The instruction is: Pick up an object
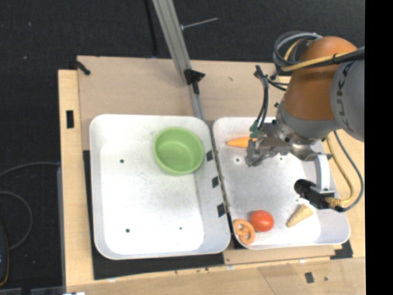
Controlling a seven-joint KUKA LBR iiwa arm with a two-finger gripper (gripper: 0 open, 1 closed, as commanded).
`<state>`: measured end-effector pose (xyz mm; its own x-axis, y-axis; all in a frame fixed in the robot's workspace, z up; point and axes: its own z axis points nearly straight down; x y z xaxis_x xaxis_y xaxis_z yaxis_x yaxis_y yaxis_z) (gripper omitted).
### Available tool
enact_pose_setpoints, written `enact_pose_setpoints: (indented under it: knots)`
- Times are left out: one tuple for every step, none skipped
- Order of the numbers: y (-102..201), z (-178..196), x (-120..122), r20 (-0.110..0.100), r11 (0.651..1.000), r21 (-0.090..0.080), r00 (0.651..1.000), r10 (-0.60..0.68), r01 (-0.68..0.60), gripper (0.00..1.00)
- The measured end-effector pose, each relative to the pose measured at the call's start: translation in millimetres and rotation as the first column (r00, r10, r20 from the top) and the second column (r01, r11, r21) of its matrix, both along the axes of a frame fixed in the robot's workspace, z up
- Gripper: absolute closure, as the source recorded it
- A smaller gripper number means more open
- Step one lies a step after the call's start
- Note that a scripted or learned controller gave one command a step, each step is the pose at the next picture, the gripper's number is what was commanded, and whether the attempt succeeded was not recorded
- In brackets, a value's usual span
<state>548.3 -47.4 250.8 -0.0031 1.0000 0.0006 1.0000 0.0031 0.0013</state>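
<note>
Camera view: you see the gripper (pixel 256 153) over the right bin (pixel 270 226), beside the carrot (pixel 238 142); claw state cannot be told.

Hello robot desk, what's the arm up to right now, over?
Gripper low in right bin, beside the carrot; nothing seen held. Tomato, pretzel, cone at near edge. Green bowl in left bin. Path open.

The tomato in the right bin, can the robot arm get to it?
Probably yes. The tomato lies uncovered near the front of the right bin, with a pretzel close beside it. The gripper is over the same bin, nothing between them.
</note>
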Motion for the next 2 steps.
enact_pose_setpoints:
  knots:
    - [52.4, 8.3, -0.3, 0.002, 1.0, 0.001, 1.0, 0.006, -0.006, 1.0]
    - [100.9, -7.1, -1.4, -0.003, 1.0, 0.0, 1.0, 0.003, -0.003, 1.0]
